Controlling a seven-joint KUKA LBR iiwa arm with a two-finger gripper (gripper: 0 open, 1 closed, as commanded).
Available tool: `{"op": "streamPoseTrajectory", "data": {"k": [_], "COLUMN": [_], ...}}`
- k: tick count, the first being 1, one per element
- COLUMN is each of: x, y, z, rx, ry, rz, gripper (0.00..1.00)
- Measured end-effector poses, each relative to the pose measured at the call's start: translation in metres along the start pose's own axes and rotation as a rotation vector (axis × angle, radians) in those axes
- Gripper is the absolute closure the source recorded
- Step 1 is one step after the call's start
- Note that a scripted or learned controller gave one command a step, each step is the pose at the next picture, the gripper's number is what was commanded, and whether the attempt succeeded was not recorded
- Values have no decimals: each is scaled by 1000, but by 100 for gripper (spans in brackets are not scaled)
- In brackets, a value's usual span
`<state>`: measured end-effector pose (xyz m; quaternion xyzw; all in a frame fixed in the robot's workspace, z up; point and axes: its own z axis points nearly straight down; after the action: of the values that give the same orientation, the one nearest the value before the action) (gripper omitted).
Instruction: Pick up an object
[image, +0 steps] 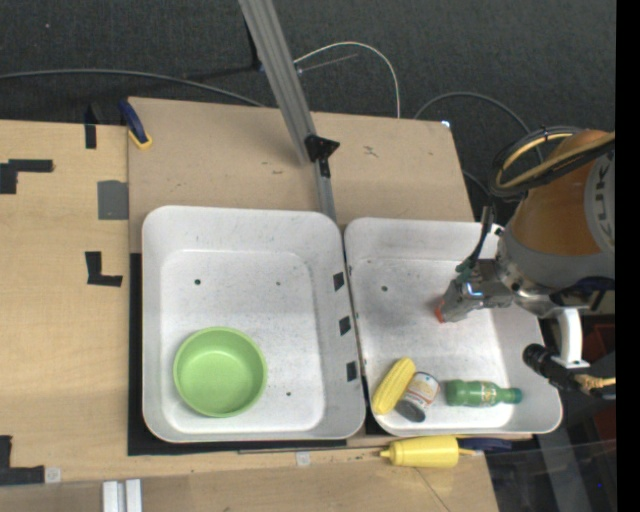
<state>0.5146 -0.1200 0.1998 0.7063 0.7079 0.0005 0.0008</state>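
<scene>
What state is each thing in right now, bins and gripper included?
green bowl: upright, in the left bin.
corn cob: lying in the right bin, near its front edge.
small can: on its side, touching the corn cob.
green bottle: lying on its side.
yellow bottle: lying on the bench, outside the bins.
gripper: low over the right bin; nothing visibly held.

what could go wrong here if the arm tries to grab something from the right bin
1. The corn cob, small can and green bottle lie packed together at the right bin's near wall, so closing on one may nudge or pinch a neighbour.
2. The gripper hangs over the bin's middle, well short of that cluster; closing there would likely catch nothing.
3. The wall beside them leaves little finger room.
</scene>
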Motion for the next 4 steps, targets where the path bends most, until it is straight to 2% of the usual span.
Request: {"op": "streamPoseTrajectory", "data": {"k": [1, 2, 3, 4], "x": [6, 6, 54, 100], "y": [-4, -3, 16, 23], "z": [-59, -88, -87, -71], "rx": [-2, 0, 3, 6], "ry": [-1, 0, 1, 1], "rz": [0, 1, -4, -4], "gripper": [100, 100, 100, 100]}}
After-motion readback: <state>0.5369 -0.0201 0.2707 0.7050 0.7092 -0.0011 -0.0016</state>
